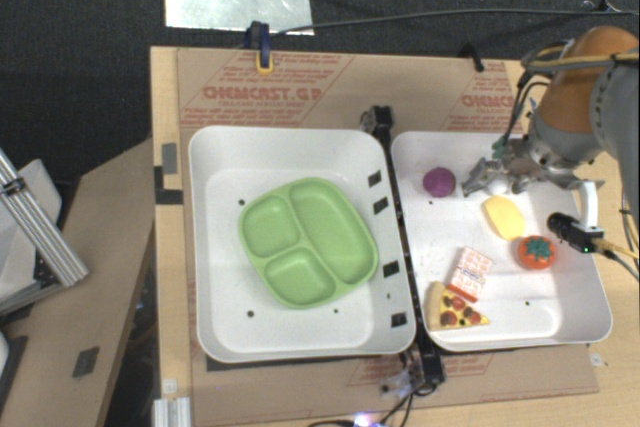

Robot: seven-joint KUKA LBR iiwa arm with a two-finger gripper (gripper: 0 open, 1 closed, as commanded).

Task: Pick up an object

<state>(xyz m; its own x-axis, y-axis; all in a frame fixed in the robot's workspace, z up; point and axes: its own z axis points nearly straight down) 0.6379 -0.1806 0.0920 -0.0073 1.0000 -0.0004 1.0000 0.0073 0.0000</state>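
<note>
The right bin holds a purple ball, a yellow lemon-like piece, a red tomato with a green top, a small red-and-white carton and a pizza slice. My gripper hangs low over the bin's back part, just right of the purple ball and just above the yellow piece. Nothing shows between its fingers.
The left bin bears a green divided plate. A black divider with clips runs between the bins. Cables cross behind the bench, and the grey arm with its orange band fills the back right.
</note>
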